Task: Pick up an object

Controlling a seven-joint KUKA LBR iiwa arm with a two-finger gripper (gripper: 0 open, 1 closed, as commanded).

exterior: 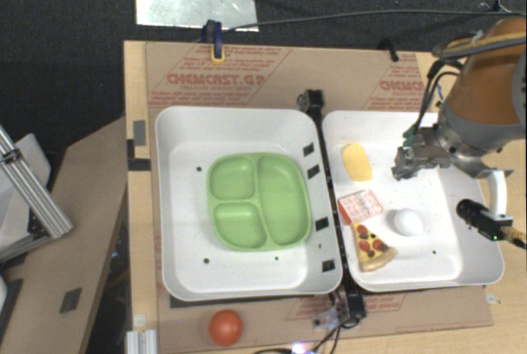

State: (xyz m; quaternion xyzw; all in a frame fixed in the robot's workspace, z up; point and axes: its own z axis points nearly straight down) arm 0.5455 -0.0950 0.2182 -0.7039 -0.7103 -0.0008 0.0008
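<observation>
Left white bin (177,204): green three-compartment plastic tray (258,201). Right white bin (469,262): yellow block (356,160), red-patterned card (360,205), white egg (406,221), toy pizza slice (372,246). Dark two-finger gripper (409,160) hovers right of the block. Orange ball (226,327) lies on the bench.
</observation>
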